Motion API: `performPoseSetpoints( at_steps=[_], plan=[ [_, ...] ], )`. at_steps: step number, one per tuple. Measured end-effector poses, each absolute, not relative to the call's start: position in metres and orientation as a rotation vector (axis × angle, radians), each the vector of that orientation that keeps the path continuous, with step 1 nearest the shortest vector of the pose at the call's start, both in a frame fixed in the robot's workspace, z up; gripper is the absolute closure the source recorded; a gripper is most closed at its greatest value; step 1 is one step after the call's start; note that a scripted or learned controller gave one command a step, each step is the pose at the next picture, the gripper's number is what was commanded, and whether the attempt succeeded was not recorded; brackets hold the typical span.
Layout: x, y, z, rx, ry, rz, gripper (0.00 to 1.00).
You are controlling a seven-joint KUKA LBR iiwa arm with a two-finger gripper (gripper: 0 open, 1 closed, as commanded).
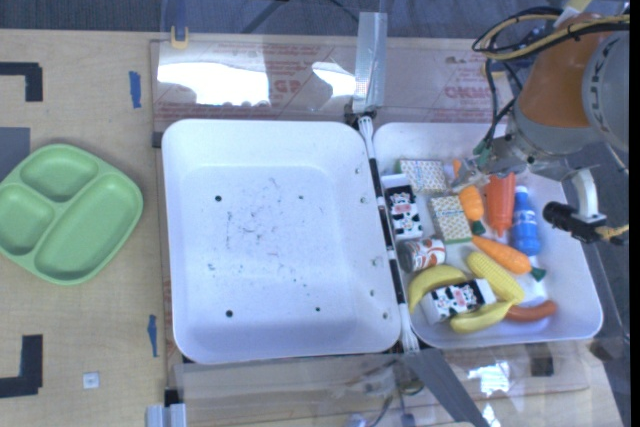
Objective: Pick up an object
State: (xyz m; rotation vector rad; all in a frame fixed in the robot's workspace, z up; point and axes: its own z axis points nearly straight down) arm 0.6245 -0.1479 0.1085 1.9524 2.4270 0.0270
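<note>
Bench (80,55) wooden; green tray (68,211) left of bins (270,140).

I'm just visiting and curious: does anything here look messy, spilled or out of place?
Nothing is spilled or broken. The right bin is crammed with toy food heaped together, a banana and corn overlapping a small carton. The left bin bears only scuff marks. A green plate sits apart on the bench.

My arm (575,90) is running off the right edge, and it is covering the far corner of the right bin (585,290). My claw is tucked under my wrist, so its tip is staying hidden. The yellow banana (440,283) is hiding part of a small black-and-white box (457,298). The writing on the little packets (425,175) is looking too blurry to read.
</note>
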Motion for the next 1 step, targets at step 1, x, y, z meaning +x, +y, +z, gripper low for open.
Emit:
performPoseSetpoints(
  at_steps=[1],
  plan=[
    [0.5239, -0.0672, 0.1929, 2.15, 2.295, -0.001, 1.0]
  ],
)
